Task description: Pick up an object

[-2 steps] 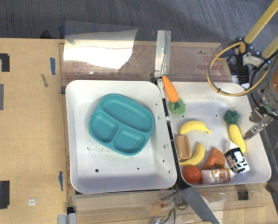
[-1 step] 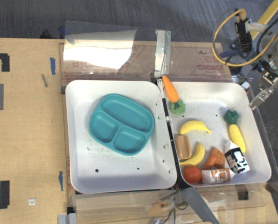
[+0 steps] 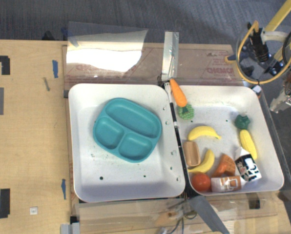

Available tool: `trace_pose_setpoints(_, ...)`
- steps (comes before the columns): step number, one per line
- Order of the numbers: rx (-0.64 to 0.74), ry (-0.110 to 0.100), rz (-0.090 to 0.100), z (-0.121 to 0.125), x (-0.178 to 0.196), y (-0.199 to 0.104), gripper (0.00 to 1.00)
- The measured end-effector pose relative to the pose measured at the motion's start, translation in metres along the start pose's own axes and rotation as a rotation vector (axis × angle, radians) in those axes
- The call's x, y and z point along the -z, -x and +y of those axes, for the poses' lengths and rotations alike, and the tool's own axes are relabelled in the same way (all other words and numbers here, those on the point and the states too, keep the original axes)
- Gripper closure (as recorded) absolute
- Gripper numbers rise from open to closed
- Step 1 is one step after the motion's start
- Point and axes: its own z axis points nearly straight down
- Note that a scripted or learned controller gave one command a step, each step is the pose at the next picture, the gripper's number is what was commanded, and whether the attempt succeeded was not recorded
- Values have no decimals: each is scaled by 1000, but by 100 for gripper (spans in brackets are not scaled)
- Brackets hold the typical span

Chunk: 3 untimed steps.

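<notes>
Here, teal plate (image 3: pixel 128 129) in left bin (image 3: pixel 82 179); toy food (image 3: pixel 204 132) in right bin (image 3: pixel 272 172).

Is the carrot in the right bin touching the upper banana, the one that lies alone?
Apart. The camera view shows the carrot leaning on the bin's left wall, and bare white floor of the right bin lies plainly between it and the upper banana.

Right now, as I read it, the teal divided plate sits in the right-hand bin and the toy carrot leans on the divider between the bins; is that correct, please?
Not quite. The camera view shows the teal divided plate in the left-hand bin, not the right-hand one. The rest stands: the toy carrot leans on the divider between the bins.
</notes>
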Motion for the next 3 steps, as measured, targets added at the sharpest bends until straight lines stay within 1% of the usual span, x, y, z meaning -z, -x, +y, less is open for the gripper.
trace_pose_setpoints(1,298,1,-8,53,-64,73,100)
trace_pose_setpoints(3,306,-9,-3,44,-43,72,100)
